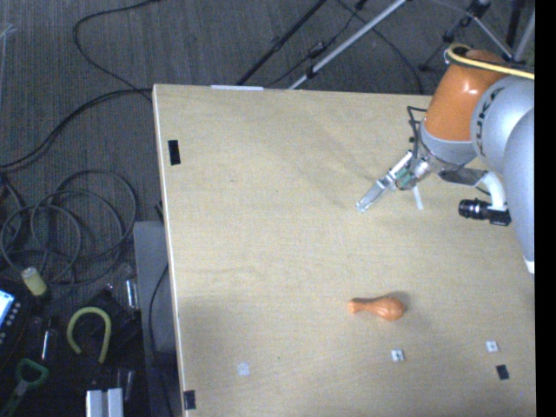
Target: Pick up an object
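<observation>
An orange pear-shaped object [379, 307] lies on its side on the tan bench top [261, 233], in the lower right part. My gripper [389, 204] hangs under the orange wrist band at the right, well above and behind the object. Its fingers are spread apart and open, one long finger [372, 196] pointing down-left and a short pale one [418, 200] to its right. Nothing sits between them.
Small square markers [397, 354] dot the bench near its front right, and a black tab [174, 152] sits near its left edge. Cables and tools lie on the floor to the left. Tripod legs [365, 24] cross the floor behind the bench.
</observation>
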Tool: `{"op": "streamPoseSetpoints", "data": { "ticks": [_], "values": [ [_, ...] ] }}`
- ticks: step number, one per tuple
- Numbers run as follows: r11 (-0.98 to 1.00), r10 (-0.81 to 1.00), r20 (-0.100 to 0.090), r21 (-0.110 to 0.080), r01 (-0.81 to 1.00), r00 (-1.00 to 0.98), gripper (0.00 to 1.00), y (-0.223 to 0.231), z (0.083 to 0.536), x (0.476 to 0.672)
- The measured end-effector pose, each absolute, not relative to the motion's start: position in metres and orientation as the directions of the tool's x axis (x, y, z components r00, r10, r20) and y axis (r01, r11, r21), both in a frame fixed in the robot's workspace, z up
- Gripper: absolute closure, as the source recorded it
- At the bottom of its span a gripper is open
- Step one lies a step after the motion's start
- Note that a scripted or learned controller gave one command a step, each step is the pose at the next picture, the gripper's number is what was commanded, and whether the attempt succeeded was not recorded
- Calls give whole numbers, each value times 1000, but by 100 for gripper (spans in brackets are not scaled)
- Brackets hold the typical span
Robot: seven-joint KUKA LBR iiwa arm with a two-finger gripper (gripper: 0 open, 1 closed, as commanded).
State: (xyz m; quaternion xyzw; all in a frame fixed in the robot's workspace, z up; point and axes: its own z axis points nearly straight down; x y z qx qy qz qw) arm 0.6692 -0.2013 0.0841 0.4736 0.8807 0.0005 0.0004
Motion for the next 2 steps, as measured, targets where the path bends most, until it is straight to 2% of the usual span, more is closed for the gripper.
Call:
{"op": "streamPoseSetpoints", "data": {
  "ticks": [1,2],
  "values": [
    [551,834,1,7,834,-551,100,-199,95,671],
    [514,858,1,1,858,-514,100,-151,177,669]
  ]
}}
